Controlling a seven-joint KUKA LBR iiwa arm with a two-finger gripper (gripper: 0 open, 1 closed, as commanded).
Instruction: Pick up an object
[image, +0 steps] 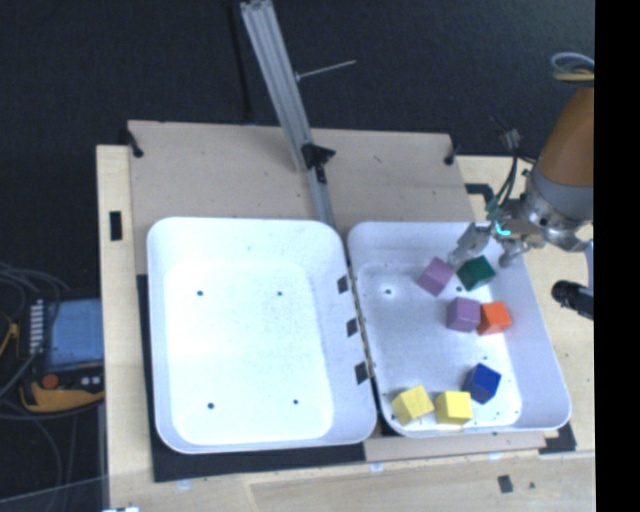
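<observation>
Above green cube (477, 272), tool (492, 245) prob. open

Saw an aluminium rail (288, 100) slanted from the far edge down across a tan board (220, 170) — and, off the bench's left, a blue box (77, 333).

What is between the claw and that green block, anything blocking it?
Nothing visible. The claw hangs at the upper right of the right bin, just above the green block. The closest neighbour, a purple block, sits beside the green one on its left, not between it and the claw.
</observation>
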